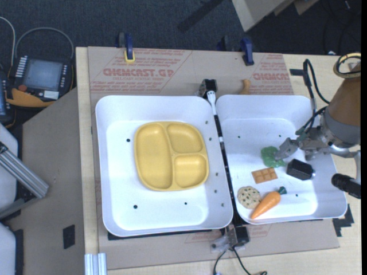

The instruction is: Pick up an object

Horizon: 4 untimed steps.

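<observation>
In the left white bin (pixel 114 171) lies a yellow plastic divided plate (pixel 171 154), untouched. In the right white bin (pixel 258 110) sit a round speckled cookie (pixel 248 196), an orange toy carrot (pixel 266 204), a tan square cracker (pixel 264 176) and a green leafy toy (pixel 270 155) (the likeliest target). The gripper (pixel 289 149) hangs just beside the green piece, low in the bin; whether it is apart or together I cannot tell. I judge this the approach step: next it must settle over one object and close squarely on it.
</observation>
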Each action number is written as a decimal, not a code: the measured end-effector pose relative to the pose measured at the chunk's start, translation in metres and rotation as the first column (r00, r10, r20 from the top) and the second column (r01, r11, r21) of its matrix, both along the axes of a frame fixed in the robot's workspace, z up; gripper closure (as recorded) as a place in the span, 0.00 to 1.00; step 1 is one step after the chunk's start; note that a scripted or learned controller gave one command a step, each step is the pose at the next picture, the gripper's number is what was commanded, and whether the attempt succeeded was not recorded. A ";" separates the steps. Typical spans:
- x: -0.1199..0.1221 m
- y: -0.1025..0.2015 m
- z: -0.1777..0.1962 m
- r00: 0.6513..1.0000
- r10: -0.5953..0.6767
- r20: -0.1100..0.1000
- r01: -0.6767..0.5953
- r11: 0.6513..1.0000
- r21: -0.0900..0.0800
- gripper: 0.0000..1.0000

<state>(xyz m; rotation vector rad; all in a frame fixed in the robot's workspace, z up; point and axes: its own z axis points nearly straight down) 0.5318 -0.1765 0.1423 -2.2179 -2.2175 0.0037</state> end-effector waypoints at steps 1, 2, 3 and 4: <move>0.005 -0.005 -0.045 1.000 -0.001 0.024 0.001 1.000 -0.015 0.00; 0.007 -0.006 -0.031 1.000 -0.002 0.031 0.003 1.000 -0.019 1.00; 0.004 -0.015 0.029 1.000 -0.001 0.012 0.001 1.000 -0.006 1.00; 0.006 -0.015 0.081 1.000 0.001 0.014 -0.001 1.000 -0.006 1.00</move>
